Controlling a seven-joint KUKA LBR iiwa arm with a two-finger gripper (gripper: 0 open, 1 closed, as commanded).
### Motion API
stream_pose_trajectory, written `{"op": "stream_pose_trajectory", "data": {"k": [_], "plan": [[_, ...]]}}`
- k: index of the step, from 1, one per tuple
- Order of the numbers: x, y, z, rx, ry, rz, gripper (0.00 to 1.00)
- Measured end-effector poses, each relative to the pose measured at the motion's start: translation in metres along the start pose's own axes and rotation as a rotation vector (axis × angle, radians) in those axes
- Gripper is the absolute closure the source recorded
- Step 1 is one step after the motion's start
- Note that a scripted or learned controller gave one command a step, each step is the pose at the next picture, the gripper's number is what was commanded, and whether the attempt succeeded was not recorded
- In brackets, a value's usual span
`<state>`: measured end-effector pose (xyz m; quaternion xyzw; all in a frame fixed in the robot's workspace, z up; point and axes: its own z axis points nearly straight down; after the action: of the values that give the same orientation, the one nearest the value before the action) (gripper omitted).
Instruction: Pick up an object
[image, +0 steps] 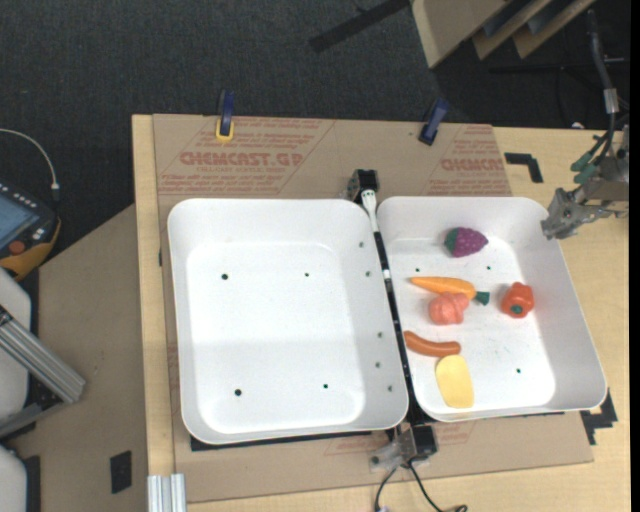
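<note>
The right bin (560, 330) holds several toy foods. A purple grape bunch (466, 241) lies near its back. An orange carrot (443, 286) lies in the middle, with a pink lump (448, 310) just in front of it. To their right sits a red pepper (516, 300). Toward the front lie an orange-brown sausage (432, 346) and a yellow piece (454, 382). My gripper (557, 222) hangs over the bin's back right corner, apart from all of them, nearest the grapes and the pepper.
The left bin (200, 300) stands beside the right one, their rims touching along the middle. Both rest on a cardboard sheet (300, 150) clamped at its back edge by two clips (226, 118). Cables and a connector (408, 450) lie at the front.
</note>
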<state>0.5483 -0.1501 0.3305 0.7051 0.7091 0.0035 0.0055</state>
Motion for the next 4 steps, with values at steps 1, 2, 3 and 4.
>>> {"op": "stream_pose_trajectory", "data": {"k": [1, 2, 3, 4], "plan": [[0.043, 0.027, -0.084, -0.001, 0.001, -0.001, 1.00], [0.046, 0.025, -0.159, 0.002, 0.000, 0.003, 1.00], [0.001, -0.069, -0.043, 0.028, 0.006, 0.015, 1.00], [0.018, -0.067, -0.117, 0.003, 0.000, 0.003, 1.00]]}}
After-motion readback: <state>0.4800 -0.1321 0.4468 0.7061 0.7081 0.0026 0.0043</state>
